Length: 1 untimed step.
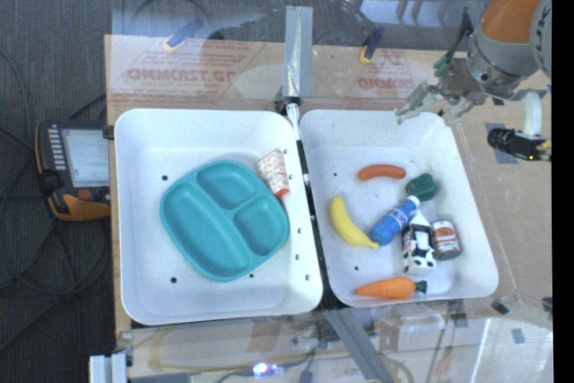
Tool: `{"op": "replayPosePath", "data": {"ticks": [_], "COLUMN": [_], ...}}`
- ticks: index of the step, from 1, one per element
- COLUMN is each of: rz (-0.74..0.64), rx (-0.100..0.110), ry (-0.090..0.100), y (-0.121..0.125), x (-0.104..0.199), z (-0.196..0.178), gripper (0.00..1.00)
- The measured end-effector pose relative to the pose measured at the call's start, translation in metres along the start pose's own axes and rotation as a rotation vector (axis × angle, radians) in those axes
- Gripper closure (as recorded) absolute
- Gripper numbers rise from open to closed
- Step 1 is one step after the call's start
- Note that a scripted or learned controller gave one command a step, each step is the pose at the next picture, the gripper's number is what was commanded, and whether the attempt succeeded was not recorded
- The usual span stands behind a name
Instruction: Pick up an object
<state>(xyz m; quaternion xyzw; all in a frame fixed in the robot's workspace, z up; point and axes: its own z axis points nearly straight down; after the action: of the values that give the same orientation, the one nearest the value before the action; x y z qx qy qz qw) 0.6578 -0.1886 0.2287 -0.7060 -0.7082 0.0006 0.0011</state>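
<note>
Above the right bin (466, 193), the gripper (430, 106) spreads metal fingers.

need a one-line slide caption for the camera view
Two-finger gripper open above the right white bin's far edge; teal divided plate in the left white bin.

You're looking at a grey arm (525, 31) with a broad orange band (518, 4) just above its wrist, tapering down to a pale grey two-finger gripper (433, 103).
</note>
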Motion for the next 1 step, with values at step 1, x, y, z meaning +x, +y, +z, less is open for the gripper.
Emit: {"op": "replayPosePath", "data": {"ticks": [1], "rz": [-0.002], "rx": [0.002], "ry": [-0.002], "y": [0.0005], "x": [0.0007], "z": [-0.0085], "gripper": [1.00]}}
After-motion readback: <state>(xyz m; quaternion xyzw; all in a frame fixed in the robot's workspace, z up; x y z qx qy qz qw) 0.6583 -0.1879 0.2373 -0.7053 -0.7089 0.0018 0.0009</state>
